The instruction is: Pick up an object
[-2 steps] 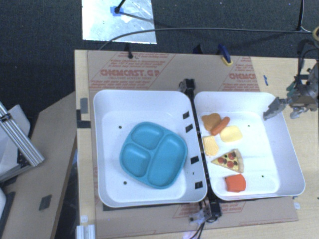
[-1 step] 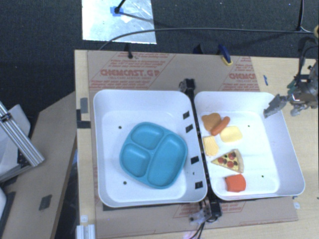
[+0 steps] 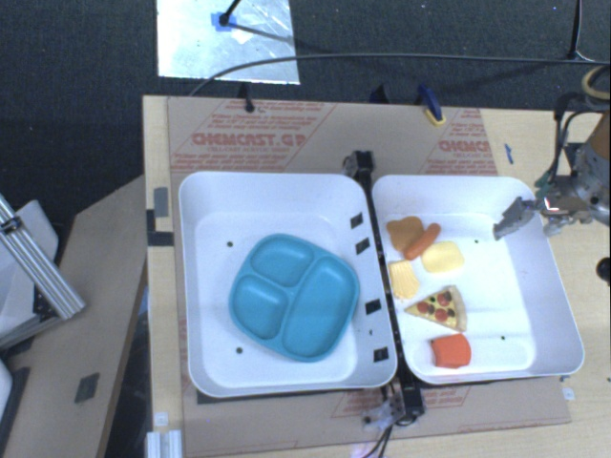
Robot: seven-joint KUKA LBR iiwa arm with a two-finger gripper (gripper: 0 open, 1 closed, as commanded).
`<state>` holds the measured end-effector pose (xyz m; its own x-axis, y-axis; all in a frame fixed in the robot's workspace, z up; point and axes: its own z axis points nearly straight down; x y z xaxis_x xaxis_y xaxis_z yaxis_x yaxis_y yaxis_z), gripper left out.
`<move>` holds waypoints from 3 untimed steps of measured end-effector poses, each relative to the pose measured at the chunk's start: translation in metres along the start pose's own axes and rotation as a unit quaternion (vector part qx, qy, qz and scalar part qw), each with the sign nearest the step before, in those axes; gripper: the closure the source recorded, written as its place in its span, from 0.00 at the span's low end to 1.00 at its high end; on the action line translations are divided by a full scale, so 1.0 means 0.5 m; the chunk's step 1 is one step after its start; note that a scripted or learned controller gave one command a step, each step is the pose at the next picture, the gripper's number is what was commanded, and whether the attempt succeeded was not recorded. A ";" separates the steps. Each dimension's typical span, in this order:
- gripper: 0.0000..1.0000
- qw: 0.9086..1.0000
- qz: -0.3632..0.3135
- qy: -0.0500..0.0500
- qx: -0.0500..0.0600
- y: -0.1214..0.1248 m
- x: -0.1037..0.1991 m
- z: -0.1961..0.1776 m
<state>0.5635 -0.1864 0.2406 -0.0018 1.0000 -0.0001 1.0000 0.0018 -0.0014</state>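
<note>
Plastic toy food — pizza slice (image 3: 438, 306), red block (image 3: 452, 351), yellow pieces (image 3: 442, 256) — is left unpicked in the right white bin (image 3: 554, 294); nothing is held by the grey gripper (image 3: 511, 219), jaw state indeterminable, at the bin's far-right rim.

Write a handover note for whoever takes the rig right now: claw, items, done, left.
Claw: at the right bin's upper right edge, above the bin floor, nothing seen between its fingers; open or shut cannot be told.
Items, all in the right bin's left half: hot dog beside an orange piece, yellow block, pale yellow slice, pizza slice, red-orange block.
Left bin: blue tray.
Done: nothing picked yet.
Left: descend on one item, grip, lift.
</note>
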 end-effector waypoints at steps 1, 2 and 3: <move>0.00 1.000 0.000 0.000 0.000 0.012 0.003 0.122; 0.00 1.000 0.000 0.001 0.001 0.021 0.015 0.243; 1.00 1.000 0.000 -0.001 -0.003 0.024 0.013 0.213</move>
<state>0.5755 -0.1799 0.1340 -0.0013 1.0000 -0.0019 1.0000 0.0013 0.0045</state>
